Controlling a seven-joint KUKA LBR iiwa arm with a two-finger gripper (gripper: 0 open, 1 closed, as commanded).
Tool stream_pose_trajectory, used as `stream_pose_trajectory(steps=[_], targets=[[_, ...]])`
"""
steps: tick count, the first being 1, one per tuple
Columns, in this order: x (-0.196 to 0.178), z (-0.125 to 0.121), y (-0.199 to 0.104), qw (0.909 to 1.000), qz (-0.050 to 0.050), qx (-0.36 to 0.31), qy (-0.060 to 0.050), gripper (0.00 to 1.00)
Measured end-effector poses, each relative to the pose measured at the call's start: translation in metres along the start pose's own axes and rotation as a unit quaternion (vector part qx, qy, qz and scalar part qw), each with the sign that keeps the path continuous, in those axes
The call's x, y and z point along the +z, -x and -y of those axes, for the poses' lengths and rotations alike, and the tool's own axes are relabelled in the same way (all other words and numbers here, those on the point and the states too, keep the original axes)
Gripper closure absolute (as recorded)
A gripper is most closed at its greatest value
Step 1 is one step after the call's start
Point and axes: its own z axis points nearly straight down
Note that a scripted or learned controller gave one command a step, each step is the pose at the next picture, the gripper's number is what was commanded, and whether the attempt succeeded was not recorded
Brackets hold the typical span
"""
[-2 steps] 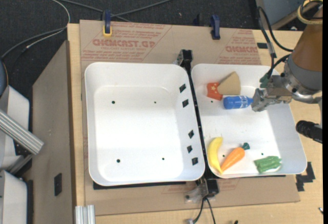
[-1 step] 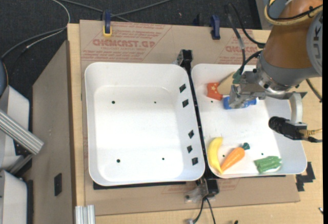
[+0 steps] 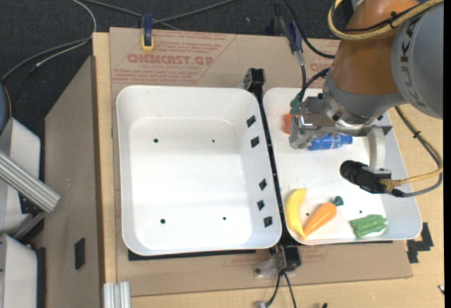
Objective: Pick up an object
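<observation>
Near rim, right bin (image 3: pixel 412 229): a toy banana (image 3: pixel 295 211), a toy carrot (image 3: pixel 321 216) and a green toy vegetable (image 3: pixel 368 225) lie along the front wall. Banana and carrot touch or nearly touch; the green piece sits well apart.
Mid bin: a black cable fitting (image 3: pixel 363 176) hangs off the arm just above the floor, between the front toys and the gripper.
Gripper (image 3: pixel 304 136): low over the back half of the right bin; whether its fingers are spread or closed I cannot tell.
Likely target: a blue object (image 3: pixel 330 142) lies just beside the gripper, partly under the wrist; a red-orange object (image 3: pixel 289 122) sits on its far side, near the divider.
Doing the step well: probably centre over one piece and descend straight, so the neighbour is not nudged.
Edges: the divider wall is close on the gripper's left, so sideways approach looks tight.
Open room: bare floor between gripper and front toys; the left bin (image 3: pixel 141 165) offers wide free space.
</observation>
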Motion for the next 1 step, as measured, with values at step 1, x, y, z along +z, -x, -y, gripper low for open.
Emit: stream_pose_trajectory(steps=[1], targets=[[-0.0006,-0.0128,-0.0474,1.0,0.0,0.0,0.001,1.0]])
